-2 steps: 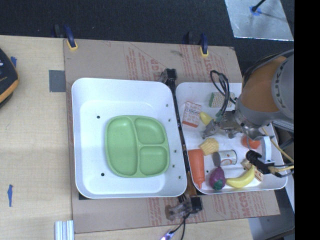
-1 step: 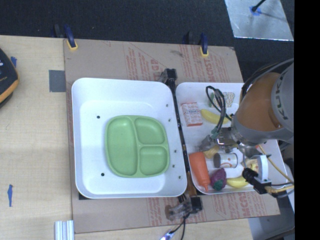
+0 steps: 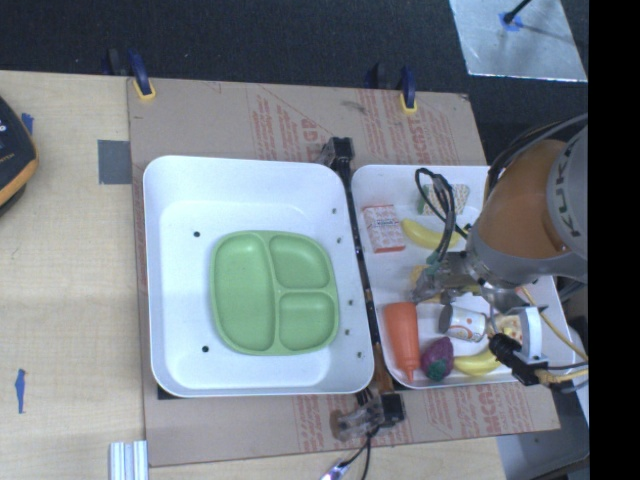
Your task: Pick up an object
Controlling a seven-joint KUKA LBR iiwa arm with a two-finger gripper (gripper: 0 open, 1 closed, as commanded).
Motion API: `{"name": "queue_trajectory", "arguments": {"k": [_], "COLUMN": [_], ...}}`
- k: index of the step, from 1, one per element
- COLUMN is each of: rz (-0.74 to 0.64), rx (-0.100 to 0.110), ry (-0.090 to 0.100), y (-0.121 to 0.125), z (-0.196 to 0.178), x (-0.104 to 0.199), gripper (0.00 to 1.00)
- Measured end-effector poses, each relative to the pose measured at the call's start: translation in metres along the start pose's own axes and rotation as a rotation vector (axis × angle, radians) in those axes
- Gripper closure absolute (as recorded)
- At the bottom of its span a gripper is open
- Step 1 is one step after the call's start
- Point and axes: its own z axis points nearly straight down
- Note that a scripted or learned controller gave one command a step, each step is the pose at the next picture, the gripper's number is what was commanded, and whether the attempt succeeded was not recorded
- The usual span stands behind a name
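Where the arm (image 3: pixel 535 213) reaches in from the right, its grey body and orange band hang over the right bin (image 3: pixel 392 180), and the tool (image 3: pixel 442 280) sits low inside that bin, near its middle. Whether the tool is spread or pressed together: cannot tell, the wrist hides too much. Nothing visibly pinched.

Just below and left of the tool: an orange carrot (image 3: pixel 402 334) lying lengthwise toward the bin's near edge. Beside the carrot's lower end, a purple, rounded item (image 3: pixel 437 357), touching or nearly touching a yellow banana (image 3: pixel 476 364) that runs along the bin's bottom rim. A small white-and-dark object (image 3: pixel 466 321) lies between the tool and that banana; identity unclear.

Above the tool: a second yellow banana (image 3: pixel 428 235), partly under the arm, and a small white packet with red print (image 3: pixel 381 227) near the bin's left wall. A black cable (image 3: pixel 434 192) loops over the upper part.

Left bin (image 3: pixel 170 268): one green divided plate (image 3: pixel 273 291), three compartments, roughly centred, well apart from the tool.

Both bins rest on a cardboard sheet (image 3: pixel 250 118) clamped to the desk (image 3: pixel 60 298)
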Motion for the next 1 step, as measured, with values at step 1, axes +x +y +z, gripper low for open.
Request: {"name": "queue_trajectory", "arguments": {"k": [1], "rz": [0.003], "rx": [-0.003], "ry": [0.002], "y": [0.0539], "z": [-0.0908], "x": [0.0704], "gripper": [1.00]}}
